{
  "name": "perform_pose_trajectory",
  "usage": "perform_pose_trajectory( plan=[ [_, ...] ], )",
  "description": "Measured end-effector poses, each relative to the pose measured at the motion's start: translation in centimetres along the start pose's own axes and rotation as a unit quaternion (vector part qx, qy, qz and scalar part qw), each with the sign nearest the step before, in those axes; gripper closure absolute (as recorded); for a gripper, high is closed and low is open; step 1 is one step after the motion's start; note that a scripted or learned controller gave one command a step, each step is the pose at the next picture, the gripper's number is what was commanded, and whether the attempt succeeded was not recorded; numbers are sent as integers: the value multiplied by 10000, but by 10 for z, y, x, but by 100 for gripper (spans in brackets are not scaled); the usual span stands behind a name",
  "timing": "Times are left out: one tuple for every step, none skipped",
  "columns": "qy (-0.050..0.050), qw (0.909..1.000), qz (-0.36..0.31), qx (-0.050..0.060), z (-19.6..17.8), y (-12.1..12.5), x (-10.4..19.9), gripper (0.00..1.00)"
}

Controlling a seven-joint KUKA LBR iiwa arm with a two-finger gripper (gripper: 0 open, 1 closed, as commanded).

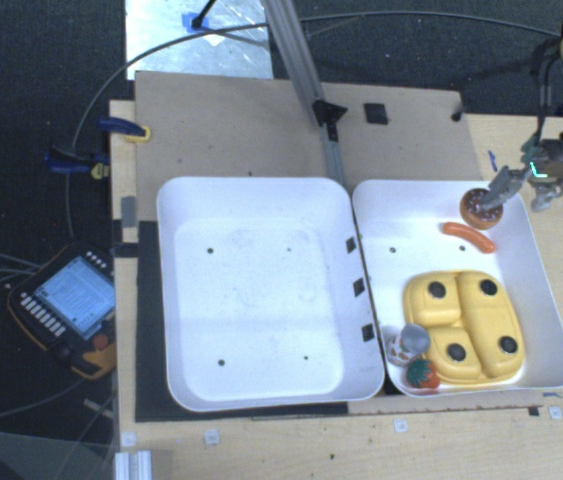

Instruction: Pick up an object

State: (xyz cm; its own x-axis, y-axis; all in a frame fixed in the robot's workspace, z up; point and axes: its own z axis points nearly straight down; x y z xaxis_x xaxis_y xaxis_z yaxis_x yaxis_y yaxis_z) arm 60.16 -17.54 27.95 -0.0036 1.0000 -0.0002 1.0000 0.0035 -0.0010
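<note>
We are looking at the right bin [551, 298], where the candidates for picking are lying: a brown doughnut-like round piece [478, 205] near the far corner, an orange sausage-shaped piece [469, 235] just beside it, a large yellow block [464, 326] with four dark spots towards the near side, and a small cluster of a grey-capped thing [413, 339] and a red and green bit [421, 373] at the near left corner. The gripper [521, 181] is hanging at the bin's far right edge, its finger [502, 185] reaching over the round piece, one finger apart from the other, so we are judging it open and holding nothing. We are reading this as the approach step, with no grasp made yet. Next, we are judging, the move calls for lowering squarely over the round piece and closing on it. The left bin [176, 268] is lying alongside.
</note>
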Motion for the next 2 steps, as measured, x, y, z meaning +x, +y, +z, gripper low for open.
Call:
perform_pose_trajectory(
  plan=[
    [-3, 10000, -3, -15, -2, 1, 0, 0],
    [0, 10000, -16, 2, 52, 8, 7, 0]
  ],
)
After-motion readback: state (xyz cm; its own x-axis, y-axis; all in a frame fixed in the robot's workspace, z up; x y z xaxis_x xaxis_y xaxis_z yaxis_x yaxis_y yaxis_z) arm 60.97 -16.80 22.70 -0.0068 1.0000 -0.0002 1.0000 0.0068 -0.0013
